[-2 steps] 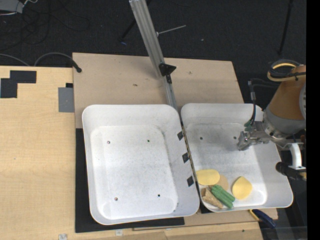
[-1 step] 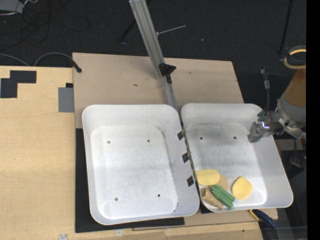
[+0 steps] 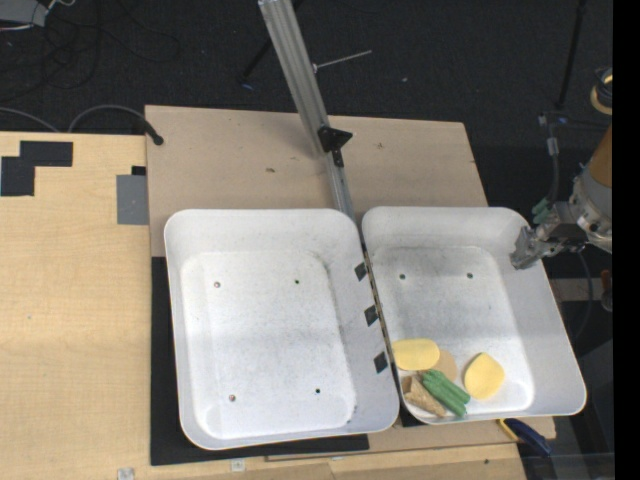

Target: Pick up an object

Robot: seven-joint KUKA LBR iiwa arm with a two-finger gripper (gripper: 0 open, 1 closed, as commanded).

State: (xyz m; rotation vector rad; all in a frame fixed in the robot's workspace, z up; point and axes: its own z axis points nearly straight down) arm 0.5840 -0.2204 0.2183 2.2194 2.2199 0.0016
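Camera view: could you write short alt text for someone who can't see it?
Two shallow white bins sit side by side on a bench; the right bin holds two yellow pieces, a green piece and a tan piece near its front edge. A robot's gripper hovers at that bin's far right rim.

Two shallow white plastic bins — the left bin (image 3: 200, 230) and the right bin (image 3: 545, 298) — sit side by side at centre frame on a tan board (image 3: 240, 153). A slanted grey aluminium rail (image 3: 298, 78) rises at upper centre; a pale wooden tabletop (image 3: 70, 298) fills the left — black cables (image 3: 110, 28) trail above.
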